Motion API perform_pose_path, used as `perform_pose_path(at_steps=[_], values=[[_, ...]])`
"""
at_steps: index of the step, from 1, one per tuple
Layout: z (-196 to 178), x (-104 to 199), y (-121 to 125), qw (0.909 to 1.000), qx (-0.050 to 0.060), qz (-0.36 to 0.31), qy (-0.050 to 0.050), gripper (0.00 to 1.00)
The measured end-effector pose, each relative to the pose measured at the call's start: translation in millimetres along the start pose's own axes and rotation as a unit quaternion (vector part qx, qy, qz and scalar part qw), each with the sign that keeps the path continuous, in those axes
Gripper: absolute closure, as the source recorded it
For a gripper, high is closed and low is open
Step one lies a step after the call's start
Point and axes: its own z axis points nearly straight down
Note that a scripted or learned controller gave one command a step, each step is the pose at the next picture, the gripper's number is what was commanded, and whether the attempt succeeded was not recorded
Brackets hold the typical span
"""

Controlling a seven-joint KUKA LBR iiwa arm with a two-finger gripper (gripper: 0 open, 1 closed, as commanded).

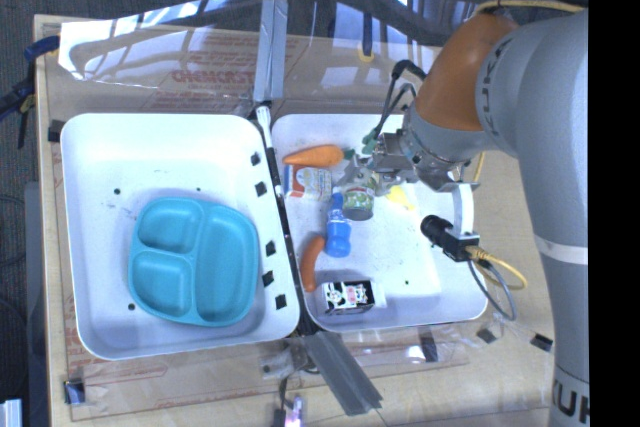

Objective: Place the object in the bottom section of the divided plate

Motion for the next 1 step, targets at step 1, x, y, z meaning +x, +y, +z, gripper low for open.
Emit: perform_pose_path(at_steps=[1], values=[[-13.2, 73.6, -25.2, 0.9986, 0.001, -0.053, 0.000, 1.00]])
